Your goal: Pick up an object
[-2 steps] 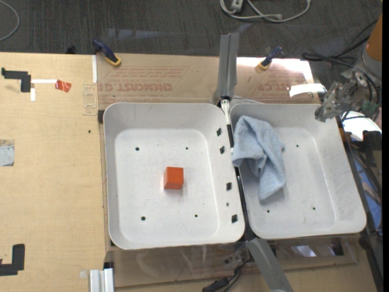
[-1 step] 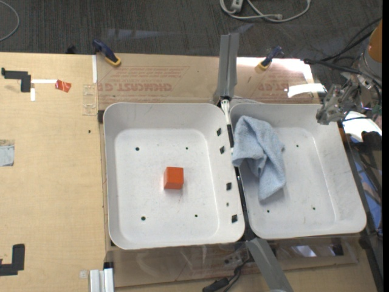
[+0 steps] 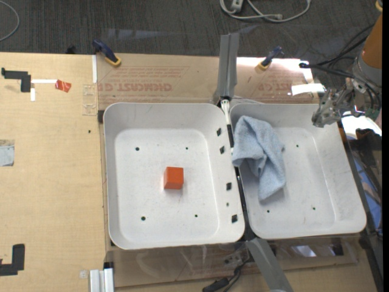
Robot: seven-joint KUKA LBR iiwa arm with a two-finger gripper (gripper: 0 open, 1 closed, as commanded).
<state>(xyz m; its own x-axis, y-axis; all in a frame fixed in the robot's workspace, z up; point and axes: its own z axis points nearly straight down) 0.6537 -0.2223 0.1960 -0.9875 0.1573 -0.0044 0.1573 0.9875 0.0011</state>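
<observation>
A small orange-red block (image 3: 174, 178) lies near the middle of the left white bin (image 3: 121, 132). A crumpled light-blue cloth (image 3: 262, 154) lies at the left side of the right white bin (image 3: 328, 205), next to the divider. My gripper (image 3: 323, 115) hangs at the far right, over the back right corner of the right bin, well apart from the cloth and the block. Nothing shows between its fingers.
A grey bar (image 3: 228, 66) runs up from between the bins at the back. Two clamps (image 3: 107, 52) (image 3: 270, 58) hold the brown board behind the bins. Cables lie on the floor at the top. Wooden bench surface stretches to the left.
</observation>
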